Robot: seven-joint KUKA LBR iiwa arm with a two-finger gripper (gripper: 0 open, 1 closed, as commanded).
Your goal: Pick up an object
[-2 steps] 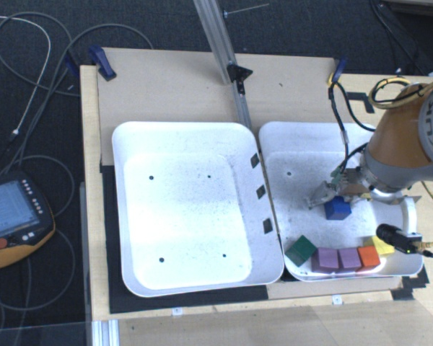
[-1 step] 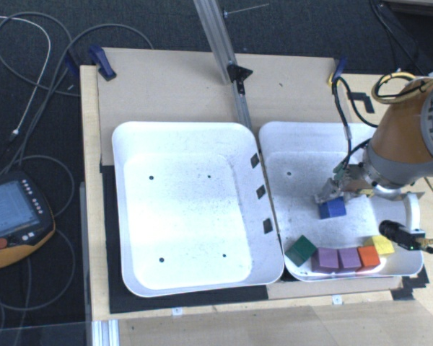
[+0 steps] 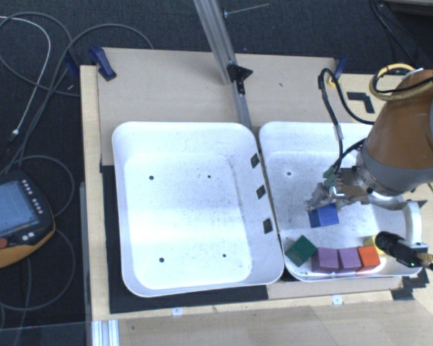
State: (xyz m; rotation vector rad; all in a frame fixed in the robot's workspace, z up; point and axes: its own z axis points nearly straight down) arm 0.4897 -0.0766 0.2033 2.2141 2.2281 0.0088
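Camera view, gripper (image 3: 323, 202) above matte blue cube (image 3: 323, 216), green block (image 3: 301, 250)

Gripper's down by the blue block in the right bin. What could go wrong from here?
1. The gripper sits at the blue block's upper edge, so a grasp may be off-centre and slip.
2. The green block, purple blocks and orange block crowd the near wall just below; a shove could jam the blue one against them.
3. The black cable hangs close above the wrist and might snag.
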